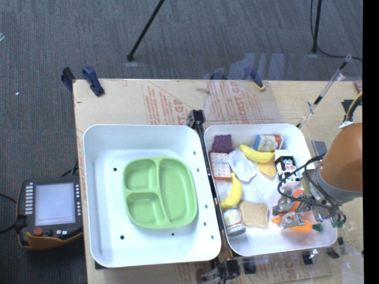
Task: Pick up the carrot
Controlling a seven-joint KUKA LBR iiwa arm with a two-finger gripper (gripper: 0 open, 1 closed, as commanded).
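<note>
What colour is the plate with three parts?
Light green plate, seen in the camera view.

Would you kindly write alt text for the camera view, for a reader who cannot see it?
The arm's claw sits low over the carrot in the right bin, among bananas, toast and a can. The left bin has a green tray.

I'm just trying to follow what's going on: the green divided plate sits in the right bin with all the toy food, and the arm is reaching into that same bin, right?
Not quite. The camera view shows the green divided plate alone in the left bin. The toy food lies in the right bin, and the gripper is indeed down in that right bin, by the carrot.
</note>
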